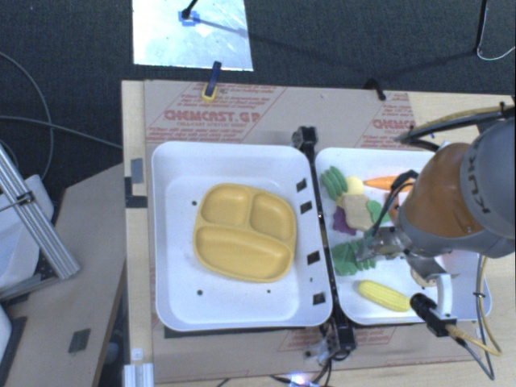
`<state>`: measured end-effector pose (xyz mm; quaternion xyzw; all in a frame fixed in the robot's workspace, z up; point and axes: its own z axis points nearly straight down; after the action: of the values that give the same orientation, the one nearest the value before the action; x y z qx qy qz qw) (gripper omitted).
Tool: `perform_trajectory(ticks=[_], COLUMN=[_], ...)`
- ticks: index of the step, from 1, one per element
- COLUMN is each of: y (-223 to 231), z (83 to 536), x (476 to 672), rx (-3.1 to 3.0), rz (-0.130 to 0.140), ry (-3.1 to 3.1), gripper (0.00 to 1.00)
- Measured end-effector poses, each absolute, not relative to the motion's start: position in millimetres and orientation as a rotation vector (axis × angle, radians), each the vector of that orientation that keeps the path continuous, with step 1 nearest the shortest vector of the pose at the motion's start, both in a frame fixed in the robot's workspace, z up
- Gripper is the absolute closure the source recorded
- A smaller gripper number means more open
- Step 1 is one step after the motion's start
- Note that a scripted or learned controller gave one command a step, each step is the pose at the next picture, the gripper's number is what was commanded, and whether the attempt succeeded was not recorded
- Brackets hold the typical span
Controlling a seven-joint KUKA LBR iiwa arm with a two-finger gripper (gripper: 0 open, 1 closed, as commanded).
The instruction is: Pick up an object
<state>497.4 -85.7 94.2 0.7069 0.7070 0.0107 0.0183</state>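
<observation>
The right bin holds several toy foods: a green leafy piece, a pale yellow piece, an orange carrot, a tan block over a purple piece, a green bumpy piece and a yellow corn cob. My gripper hangs low over the middle of this bin, right beside the green bumpy piece. The grey and orange arm covers the bin's right half. I see no item lifted.
The left bin carries a yellow divided plate. A black divider with clips runs between the bins. Cardboard lies under both bins, and cables trail at the right front corner.
</observation>
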Motion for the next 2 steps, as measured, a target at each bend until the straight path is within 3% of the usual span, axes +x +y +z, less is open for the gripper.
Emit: perform_trajectory(ticks=[1, 2], y=[-145.1, -191.1], z=[96.5, 94.9], x=[552.4, 495.3], rx=[2.209, 2.202], rz=[0.014, 0.027], ry=[2.212, 2.200], gripper=[0.00, 0.00])
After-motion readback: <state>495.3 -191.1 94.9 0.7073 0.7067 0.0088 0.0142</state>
